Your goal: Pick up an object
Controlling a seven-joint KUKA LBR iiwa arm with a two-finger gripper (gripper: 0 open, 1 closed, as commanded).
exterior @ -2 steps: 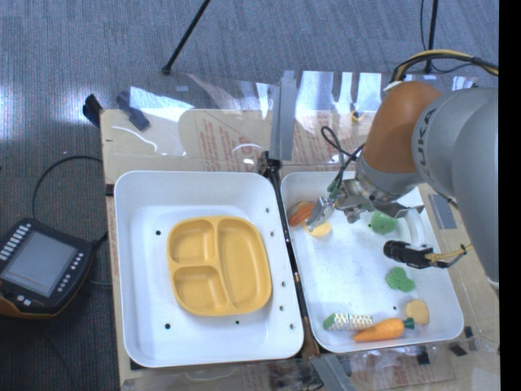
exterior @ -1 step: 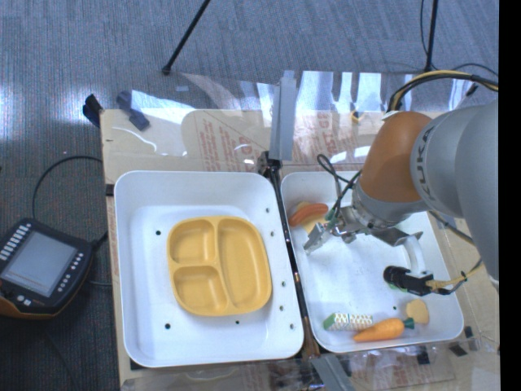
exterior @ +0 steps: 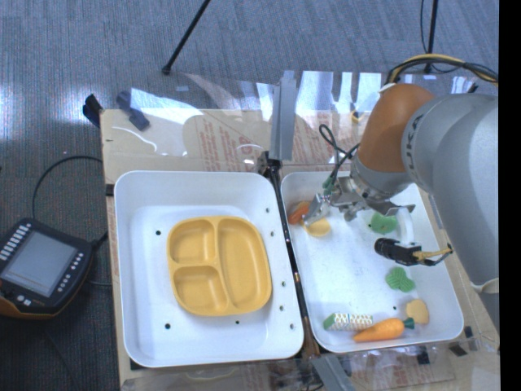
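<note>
Orange item (exterior: 298, 212) partly hidden by gripper (exterior: 317, 213), perhaps toy food

Claw (exterior: 320, 210) by orange pc (exterior: 298, 213) & yellow pc (exterior: 318, 228)

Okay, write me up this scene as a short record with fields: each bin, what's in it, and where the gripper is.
left bin: shallow white bin holding a yellow three-compartment plastic plate
right bin: shallow white bin holding small toy foods
far left corner of right bin: orange-red toy piece, pale yellow toy piece
near edge of right bin: orange toy carrot, toy corn cob, tan toy piece
right side of right bin: two green toy pieces
gripper: low over the far left corner, above the pale yellow toy piece
</note>
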